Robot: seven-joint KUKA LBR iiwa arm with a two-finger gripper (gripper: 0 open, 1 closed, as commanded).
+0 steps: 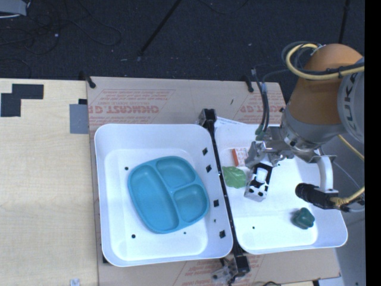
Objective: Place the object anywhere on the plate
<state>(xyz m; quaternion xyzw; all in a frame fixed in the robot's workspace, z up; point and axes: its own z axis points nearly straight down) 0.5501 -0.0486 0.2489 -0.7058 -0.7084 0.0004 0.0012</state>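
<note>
A blue divided plate (168, 192) lies in the left white bin (113, 231), with nothing on it. In the right bin (280, 240), a light green object (234, 176) rests close to the divider between the bins. My gripper (258, 182) hangs low over the right bin, just right of the green object, and its black-and-white tip points down at the bin floor. A dark teal object (303, 218) sits toward the right bin's front right corner, apart from the gripper.
A small orange and white item (239, 155) lies behind the green object. A black divider rail (217, 183) separates the bins. A black cylindrical part (312, 193) of the arm juts over the right bin. Cardboard lies under both bins.
</note>
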